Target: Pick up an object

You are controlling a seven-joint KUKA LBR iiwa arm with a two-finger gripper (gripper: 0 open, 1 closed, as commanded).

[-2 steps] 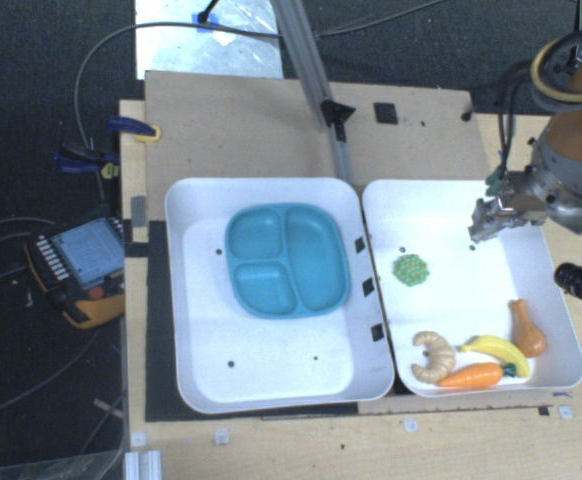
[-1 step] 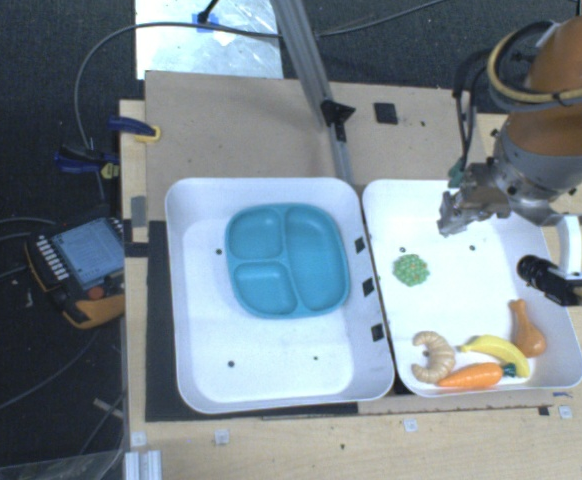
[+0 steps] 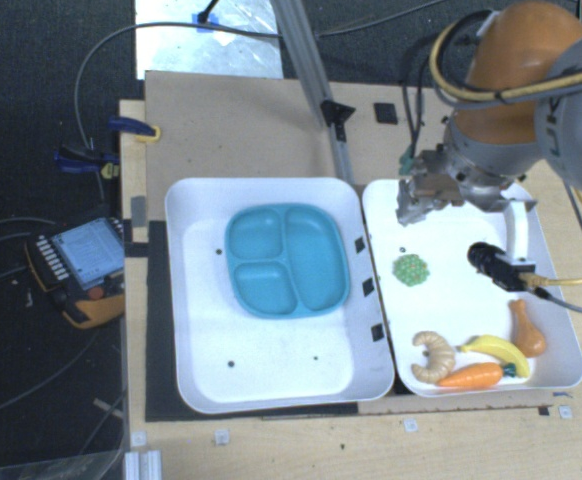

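Arm comes in from the right, gripper (image 3: 412,204) hanging over the top-left corner of the right bin (image 3: 451,298). Can't tell how the pincer stands from this angle; nothing seen in it. Green pea cluster (image 3: 410,269) lies just below it on the bin floor. Bottom of that bin: croissant (image 3: 433,355), carrot (image 3: 470,376), banana (image 3: 495,349) bunched together, drumstick (image 3: 527,330) near them on the right. Left bin (image 3: 201,358) has a blue divided plate (image 3: 287,259).
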